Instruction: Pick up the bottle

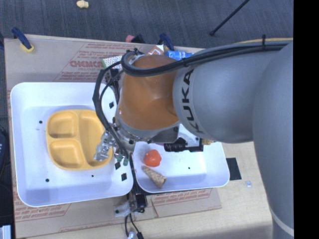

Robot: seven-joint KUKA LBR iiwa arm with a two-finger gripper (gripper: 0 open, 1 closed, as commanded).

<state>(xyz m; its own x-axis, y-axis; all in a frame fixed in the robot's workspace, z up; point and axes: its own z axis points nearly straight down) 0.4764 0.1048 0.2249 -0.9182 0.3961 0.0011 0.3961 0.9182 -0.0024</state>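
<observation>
Arm [229, 93]: you're looking at a big grey KUKA body coming in from the right, orange band [147, 96] sitting over the seam btw the two bins. It covers most of the right bin.
Gripper [105, 148]: down low at the right edge of the yellow tray, metal bits visible just over the tray's rim. Jaws: can't tell how far apart they are, the wrist blocks the view, and you can't see anything between them.
Bottle [175, 55]: prob the blue and white bit peeking out past the top of the orange band, at the back of the right bin. Mostly hidden by the arm, so you can't tell if it's upright or lying. Well apart from the gripper.
Left bin [30, 183]: white, shallow, holds the yellow tray [70, 138], a 3-compartment dish lying flat near the middle.
Right bin [209, 176]: white, front part visible below the arm. In it: a small red-orange round item [152, 158] and, just beside it toward the front, a tan wedge-shaped piece [154, 177]. The two look apart, not touching.
Bench [55, 59]: cardboard sheet w/ red print under both bins, blue clamps [22, 39] at the back edge.
Floor: dark carpet behind, one small yellow object [82, 4] lying on it.
</observation>
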